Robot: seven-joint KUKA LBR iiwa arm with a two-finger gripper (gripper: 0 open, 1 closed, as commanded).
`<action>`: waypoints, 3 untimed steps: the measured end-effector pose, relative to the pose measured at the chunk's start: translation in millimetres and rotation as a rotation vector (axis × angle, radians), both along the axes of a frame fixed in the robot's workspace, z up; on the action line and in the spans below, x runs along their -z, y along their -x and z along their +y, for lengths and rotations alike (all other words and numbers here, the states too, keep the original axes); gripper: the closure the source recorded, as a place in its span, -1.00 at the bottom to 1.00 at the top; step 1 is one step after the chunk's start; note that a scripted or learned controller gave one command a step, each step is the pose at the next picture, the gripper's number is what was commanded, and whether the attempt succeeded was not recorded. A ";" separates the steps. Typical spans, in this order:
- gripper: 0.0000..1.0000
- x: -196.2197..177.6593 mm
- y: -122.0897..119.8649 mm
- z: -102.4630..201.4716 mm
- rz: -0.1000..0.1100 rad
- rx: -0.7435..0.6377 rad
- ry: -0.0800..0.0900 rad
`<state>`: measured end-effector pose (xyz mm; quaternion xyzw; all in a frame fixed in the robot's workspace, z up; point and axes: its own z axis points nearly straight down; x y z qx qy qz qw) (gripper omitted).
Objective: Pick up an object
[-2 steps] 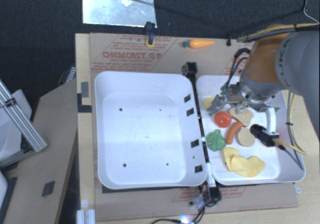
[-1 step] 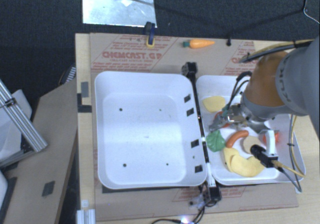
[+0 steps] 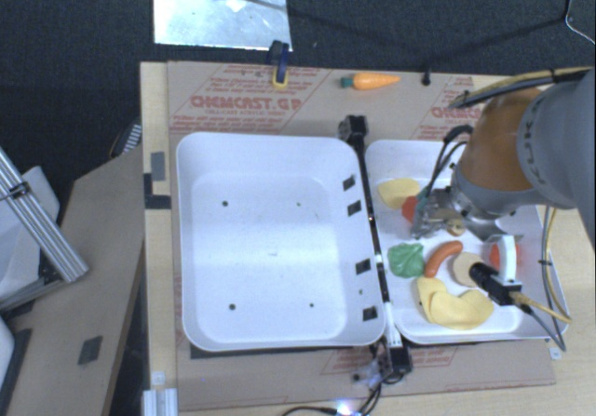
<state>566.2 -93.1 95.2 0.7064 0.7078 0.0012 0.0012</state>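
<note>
The right bin (image 3: 410,155) holds several toy foods: a yellow piece (image 3: 397,190) at the back, a small red piece (image 3: 409,208) beside it, a green leafy piece (image 3: 406,259), an orange-red sausage (image 3: 442,258), a tan piece (image 3: 463,267), a large yellow banana-like piece (image 3: 453,305) and a red-and-white item (image 3: 503,256) at the right. My gripper (image 3: 430,219) reaches down into this bin, just right of the small red piece and above the green piece and the sausage. The wrist hides the fingertips.
The left bin (image 3: 270,237) lies beside the right one, with a black hinge strip (image 3: 365,219) between them. A toy carrot (image 3: 370,82) lies on the board behind the bins. The bulky grey and orange arm (image 3: 521,144) covers the right bin's back right part.
</note>
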 end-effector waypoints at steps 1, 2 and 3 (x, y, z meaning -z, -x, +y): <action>1.00 -39.2 -17.1 -15.6 -0.002 0.001 0.002; -1.00 -37.0 -15.8 -14.7 0.001 0.001 0.000; -1.00 12.6 -94.1 2.1 -0.001 -0.005 0.000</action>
